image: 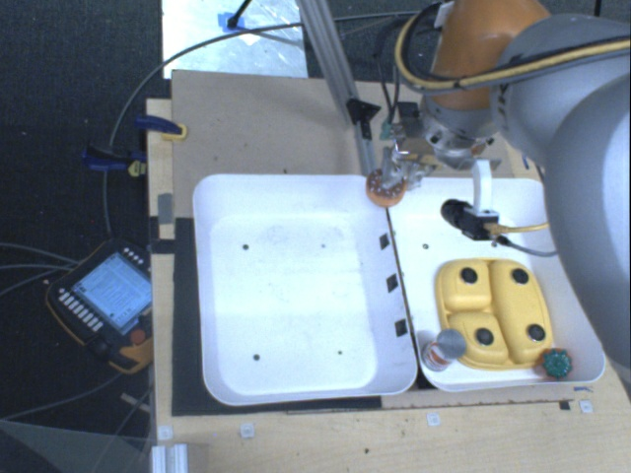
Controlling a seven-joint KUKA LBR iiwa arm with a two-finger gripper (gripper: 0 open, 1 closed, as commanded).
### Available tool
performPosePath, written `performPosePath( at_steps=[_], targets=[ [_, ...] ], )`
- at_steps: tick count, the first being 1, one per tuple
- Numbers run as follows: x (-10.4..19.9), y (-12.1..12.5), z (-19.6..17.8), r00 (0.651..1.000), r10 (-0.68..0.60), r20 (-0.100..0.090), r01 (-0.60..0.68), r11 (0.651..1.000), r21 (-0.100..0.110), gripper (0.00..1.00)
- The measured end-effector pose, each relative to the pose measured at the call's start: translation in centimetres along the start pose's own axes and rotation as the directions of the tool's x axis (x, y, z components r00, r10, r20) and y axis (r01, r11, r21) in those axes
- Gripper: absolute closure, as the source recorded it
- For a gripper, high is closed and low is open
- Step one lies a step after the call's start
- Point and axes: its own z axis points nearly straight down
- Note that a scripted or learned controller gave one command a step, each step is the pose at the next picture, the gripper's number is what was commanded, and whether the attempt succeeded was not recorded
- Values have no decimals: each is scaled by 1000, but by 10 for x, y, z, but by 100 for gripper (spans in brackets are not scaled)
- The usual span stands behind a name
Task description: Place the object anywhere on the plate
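At the near rim of the right shallow white plastic bin (426, 249) lay a small green knobbly ball (557, 364) and a small grey-capped orange piece (441, 348), each just beside the yellow four-compartment plastic plate (493, 311) between them. Farther back, a small round brown object (383, 191) sat off the plate at the far rims where the two bins met. The two-finger gripper (397, 177) was right at it; its grip could not be told.

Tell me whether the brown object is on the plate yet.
Not on it. The brown object is just under the gripper at the far end of the bins' shared rim, apart from the yellow plate.
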Motion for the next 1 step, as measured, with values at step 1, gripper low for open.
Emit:
performPosePath(
  at_steps=[1],
  targets=[
    [53,1,5,1000,-1,-1,1,1000,0,100]
  ],
)
